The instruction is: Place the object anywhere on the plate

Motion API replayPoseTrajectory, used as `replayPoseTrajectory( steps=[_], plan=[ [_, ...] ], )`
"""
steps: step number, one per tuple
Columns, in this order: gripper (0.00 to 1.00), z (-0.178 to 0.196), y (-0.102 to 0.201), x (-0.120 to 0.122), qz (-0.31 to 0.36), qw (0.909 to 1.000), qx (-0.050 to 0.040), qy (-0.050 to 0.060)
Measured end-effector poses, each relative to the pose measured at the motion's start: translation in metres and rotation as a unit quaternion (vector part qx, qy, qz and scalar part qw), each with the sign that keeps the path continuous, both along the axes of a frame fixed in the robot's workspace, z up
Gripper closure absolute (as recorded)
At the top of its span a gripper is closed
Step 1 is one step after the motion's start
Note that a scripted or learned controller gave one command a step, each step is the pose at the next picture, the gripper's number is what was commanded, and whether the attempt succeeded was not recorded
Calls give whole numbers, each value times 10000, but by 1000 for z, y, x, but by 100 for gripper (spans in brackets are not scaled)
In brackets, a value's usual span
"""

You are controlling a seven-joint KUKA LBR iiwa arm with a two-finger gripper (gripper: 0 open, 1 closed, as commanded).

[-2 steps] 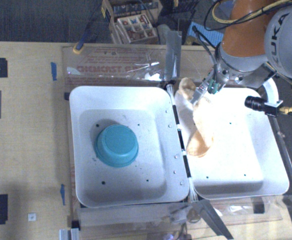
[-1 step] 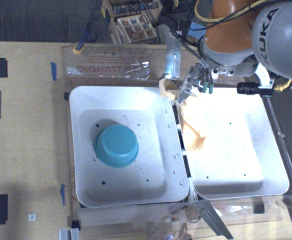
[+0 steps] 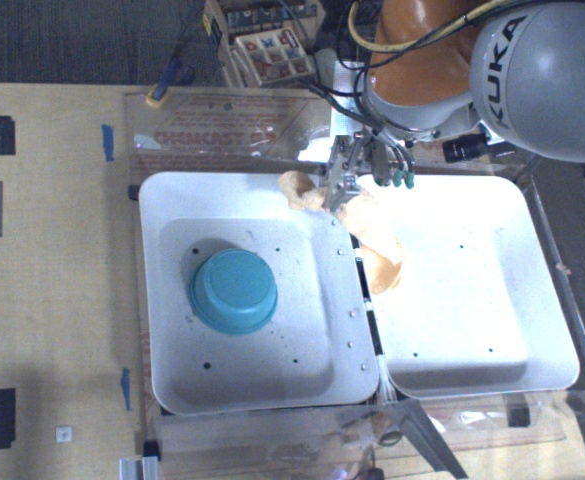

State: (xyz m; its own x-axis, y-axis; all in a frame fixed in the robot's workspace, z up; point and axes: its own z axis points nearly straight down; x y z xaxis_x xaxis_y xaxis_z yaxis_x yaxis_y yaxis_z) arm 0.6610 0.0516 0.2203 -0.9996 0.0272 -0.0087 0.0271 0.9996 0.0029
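Two shallow white bins sit side by side: the left bin and the right bin. One blue plate lies upside down in the left bin. One tan, floppy object lies at the near-left top corner of the right bin, draped across the divide between the bins. One gripper hangs at the object's upper end; whether it grasps the object cannot be determined. The arm bears the lettering "KUKA".
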Motion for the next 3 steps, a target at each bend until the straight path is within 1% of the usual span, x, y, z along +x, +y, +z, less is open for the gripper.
replayPoseTrajectory(
  steps=[1, 2, 3],
  plan=[
    [100, -7, 52, -1, 145, 9999, 2, -1],
    [100, 10, 104, -4, 137, 9999, 4, 0],
    [100, 8, 157, -5, 145, 9999, 8, 0]
  ],
)
